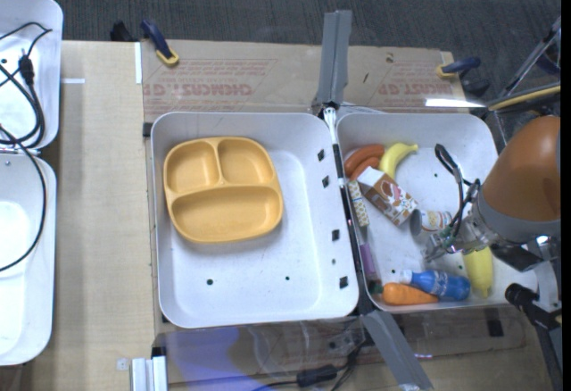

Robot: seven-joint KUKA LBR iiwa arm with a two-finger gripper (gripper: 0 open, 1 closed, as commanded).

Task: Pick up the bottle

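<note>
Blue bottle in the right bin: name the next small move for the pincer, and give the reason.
Probably shift the pincer toward the bin's near edge and lower it over the blue bottle. The bottle lies on its side at the front of the right bin, touching the carrot, with a banana close by. The pincer sits just behind it, so a short, careful approach seems best.

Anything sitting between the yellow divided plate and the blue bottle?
Yes, in the camera view: from the plate, bare left-bin floor, then the bins' shared divider, before the bottle beside the carrot.
</note>
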